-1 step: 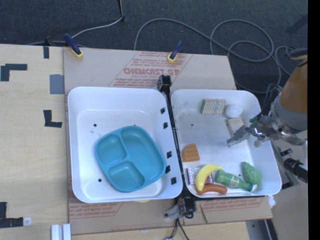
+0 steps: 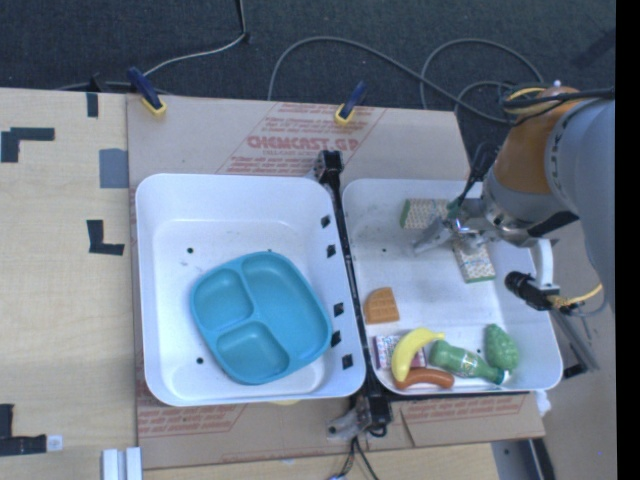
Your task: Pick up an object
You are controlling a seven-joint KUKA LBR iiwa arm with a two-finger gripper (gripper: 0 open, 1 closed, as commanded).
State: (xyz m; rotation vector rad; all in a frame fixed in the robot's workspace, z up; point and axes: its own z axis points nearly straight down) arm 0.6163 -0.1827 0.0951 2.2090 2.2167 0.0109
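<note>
In the right bin [image 2: 400,193] you have seven objects: two checkered pads, an orange cracker [image 2: 381,305], a banana [image 2: 413,347], a sausage [image 2: 431,378], a green bottle [image 2: 466,361] and a green lump [image 2: 502,347]. The gripper [image 2: 443,230] sits at two o'clock, jaws spread narrowly between the pads, holding nothing. The left bin [image 2: 160,208] holds one blue tray [image 2: 258,315].

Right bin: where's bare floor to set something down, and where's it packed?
Right bin: bare patch mid-floor, between the cracker, gripper and green bottle. Front edge crowded: banana, hot dog, bottle. Left bin: bare strip behind the blue tray.
</note>
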